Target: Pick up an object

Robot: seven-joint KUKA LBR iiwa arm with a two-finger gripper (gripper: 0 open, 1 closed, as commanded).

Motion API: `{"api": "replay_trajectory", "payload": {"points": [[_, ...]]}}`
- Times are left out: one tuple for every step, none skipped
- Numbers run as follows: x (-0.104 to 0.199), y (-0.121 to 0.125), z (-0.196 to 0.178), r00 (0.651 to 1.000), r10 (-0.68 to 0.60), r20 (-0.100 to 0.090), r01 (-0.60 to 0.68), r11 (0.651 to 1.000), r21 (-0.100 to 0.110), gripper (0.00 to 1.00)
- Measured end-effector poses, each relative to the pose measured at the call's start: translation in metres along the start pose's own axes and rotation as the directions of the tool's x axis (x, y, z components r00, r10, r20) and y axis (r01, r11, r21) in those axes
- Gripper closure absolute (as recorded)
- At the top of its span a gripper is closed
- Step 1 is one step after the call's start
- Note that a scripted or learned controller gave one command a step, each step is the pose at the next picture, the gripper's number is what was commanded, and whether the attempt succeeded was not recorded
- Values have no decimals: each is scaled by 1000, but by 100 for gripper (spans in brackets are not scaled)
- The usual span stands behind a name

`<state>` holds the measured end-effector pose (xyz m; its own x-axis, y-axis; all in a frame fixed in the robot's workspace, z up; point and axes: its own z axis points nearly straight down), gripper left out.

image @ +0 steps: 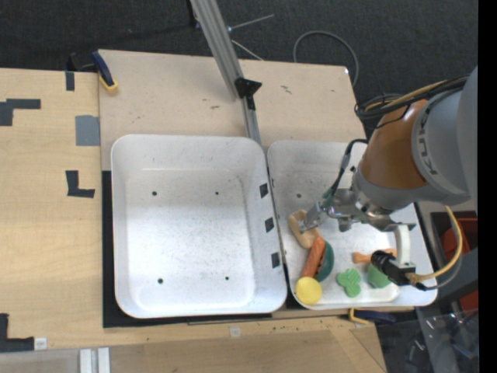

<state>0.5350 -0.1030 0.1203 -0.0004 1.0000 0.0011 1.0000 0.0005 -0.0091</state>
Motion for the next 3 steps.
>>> {"api": "replay_trajectory", "payload": {"points": [[0,0,32,1000,0,2,0,1000,-8,0],[1,0,21,1000,-2,1,2,1000,-7,100],[0,-10,-28,1000,0,2,0,1000,-11,100]]}}
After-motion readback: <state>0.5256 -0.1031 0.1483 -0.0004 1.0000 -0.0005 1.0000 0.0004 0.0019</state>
